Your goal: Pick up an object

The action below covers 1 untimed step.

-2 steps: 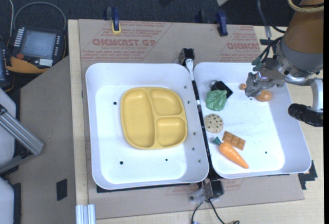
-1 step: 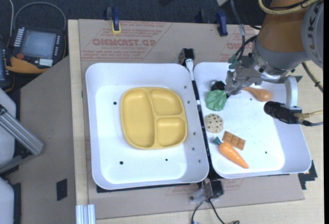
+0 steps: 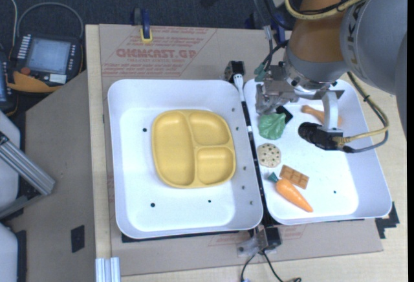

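Observation:
My gripper (image 3: 273, 109) is low over the far left part of the right bin (image 3: 362, 200), close to the wall between the bins. A crumpled green item (image 3: 272, 126) lies directly under it, its top edge touching or tucked into the gripper. In front of it lie a round speckled cookie (image 3: 268, 155), a brown waffle piece (image 3: 294, 177) and an orange carrot (image 3: 294, 195). Part of an orange stick (image 3: 313, 112) shows just right of the gripper, behind a black part with a cable (image 3: 320, 135).
The left bin (image 3: 129, 196) holds a yellow divided plate (image 3: 193, 147). The arm's grey body and orange band (image 3: 330, 15) loom over the right bin's far side. A small screen device (image 3: 46, 57) sits off the bench at left.

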### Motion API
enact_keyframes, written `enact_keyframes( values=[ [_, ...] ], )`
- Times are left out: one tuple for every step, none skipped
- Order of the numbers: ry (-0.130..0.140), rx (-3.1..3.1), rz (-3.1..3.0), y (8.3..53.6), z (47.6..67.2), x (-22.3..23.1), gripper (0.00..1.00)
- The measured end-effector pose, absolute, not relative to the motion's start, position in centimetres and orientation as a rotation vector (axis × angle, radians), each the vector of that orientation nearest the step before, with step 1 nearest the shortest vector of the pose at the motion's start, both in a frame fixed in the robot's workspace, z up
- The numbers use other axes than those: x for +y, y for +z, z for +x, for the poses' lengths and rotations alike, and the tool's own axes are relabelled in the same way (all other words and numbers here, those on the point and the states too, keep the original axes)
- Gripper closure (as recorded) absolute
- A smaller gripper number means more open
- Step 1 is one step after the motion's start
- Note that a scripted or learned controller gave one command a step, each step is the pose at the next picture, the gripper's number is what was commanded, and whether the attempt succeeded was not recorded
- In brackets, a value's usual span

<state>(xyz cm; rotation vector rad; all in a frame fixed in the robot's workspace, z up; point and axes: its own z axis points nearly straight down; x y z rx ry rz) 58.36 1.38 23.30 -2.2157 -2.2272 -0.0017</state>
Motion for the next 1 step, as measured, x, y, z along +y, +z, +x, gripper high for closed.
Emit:
enact_keyframes(
  values=[
    [-0.003,-2.228,-2.217,22.89,59.62,5.79,1.0]
  ],
)
